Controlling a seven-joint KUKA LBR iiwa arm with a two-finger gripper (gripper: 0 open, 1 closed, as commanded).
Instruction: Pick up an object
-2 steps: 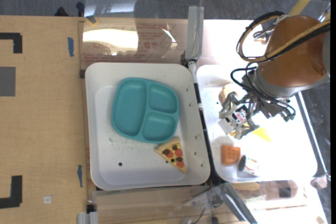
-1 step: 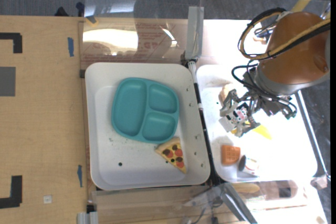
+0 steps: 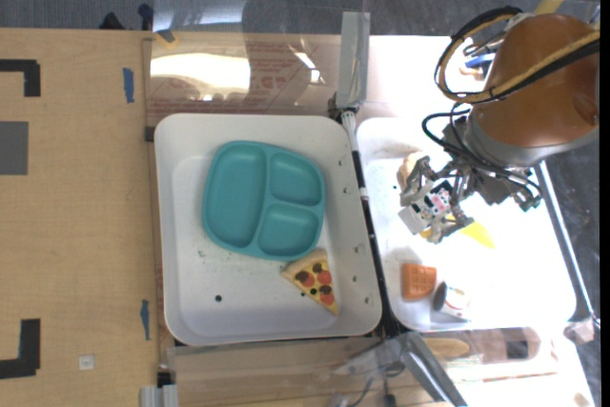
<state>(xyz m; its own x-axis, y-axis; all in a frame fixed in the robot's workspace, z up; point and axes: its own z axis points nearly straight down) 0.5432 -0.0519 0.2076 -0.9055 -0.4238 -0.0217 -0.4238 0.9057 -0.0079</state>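
My gripper (image 3: pixel 434 210) is low over the right bin (image 3: pixel 534 300), near its left-middle part. The grey arm with its orange band (image 3: pixel 534 91) comes in from the upper right. Just right of the gripper lies a yellow piece (image 3: pixel 480 234). An orange block (image 3: pixel 417 281) rests below the gripper, toward the bin's front. Beside that block is a small grey and white object (image 3: pixel 451 298). A pale beige item (image 3: pixel 414 169) sits just above and left of the gripper, partly hidden by it.
The left bin (image 3: pixel 181 300) holds a teal divided plate (image 3: pixel 264 198) and a toy pizza slice (image 3: pixel 315 280) near its front right. A dark divider (image 3: pixel 367 234) separates the bins. Cables (image 3: pixel 467 62) loop off the arm at the upper right.
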